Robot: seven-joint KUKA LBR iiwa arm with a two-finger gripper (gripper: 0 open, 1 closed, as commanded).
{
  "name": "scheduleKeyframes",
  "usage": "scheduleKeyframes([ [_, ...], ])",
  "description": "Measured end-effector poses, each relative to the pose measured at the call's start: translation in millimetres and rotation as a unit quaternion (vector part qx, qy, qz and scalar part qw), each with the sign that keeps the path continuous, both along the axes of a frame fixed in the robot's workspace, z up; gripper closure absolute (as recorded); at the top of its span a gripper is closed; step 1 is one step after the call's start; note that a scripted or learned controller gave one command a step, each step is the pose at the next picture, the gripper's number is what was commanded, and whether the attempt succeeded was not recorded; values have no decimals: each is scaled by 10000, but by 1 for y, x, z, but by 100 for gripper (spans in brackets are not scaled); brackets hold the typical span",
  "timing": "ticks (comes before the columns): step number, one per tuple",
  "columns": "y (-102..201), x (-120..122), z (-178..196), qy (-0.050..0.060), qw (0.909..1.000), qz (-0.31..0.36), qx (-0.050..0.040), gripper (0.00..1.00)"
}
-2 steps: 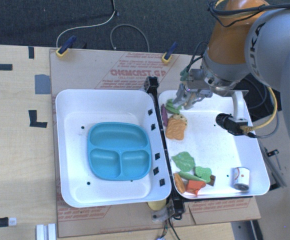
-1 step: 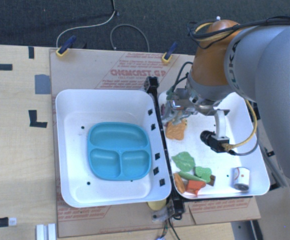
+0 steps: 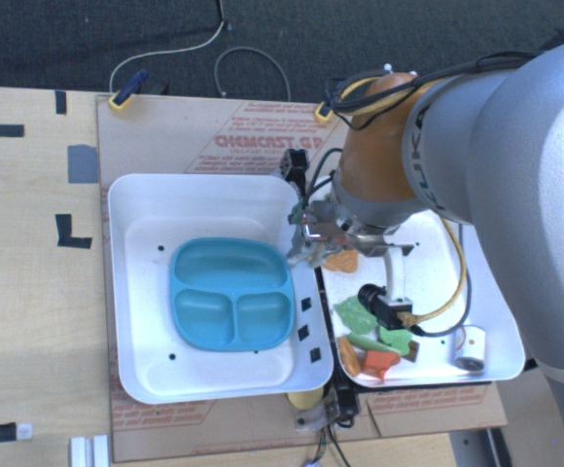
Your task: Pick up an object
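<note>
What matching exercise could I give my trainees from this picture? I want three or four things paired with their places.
Things:
1. blue divided plate
2. orange and green food toys
3. yellow clamp
4. small clear cup

Places:
A. near corner of the right bin, by its rim
B. far left corner of the cardboard sheet
C. left bin
D. right bin, along its left side

Pairs: 1-C, 2-D, 3-B, 4-A
</note>
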State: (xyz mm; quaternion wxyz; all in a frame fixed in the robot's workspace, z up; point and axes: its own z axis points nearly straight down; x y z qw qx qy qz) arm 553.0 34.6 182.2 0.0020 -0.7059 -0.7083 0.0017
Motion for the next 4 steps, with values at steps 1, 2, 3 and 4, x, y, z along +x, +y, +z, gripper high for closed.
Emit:
scheduleKeyframes([
  [1, -74, 8, 38, -34, 10000, -43, -16, 100],
  [2, -1, -7, 60, -29, 10000, 27, 14, 100],
  [3, -93, 4, 23, -4, 10000, -60, -22, 100],
  [4, -85, 22, 0, -12, 10000, -10, -9, 100],
])
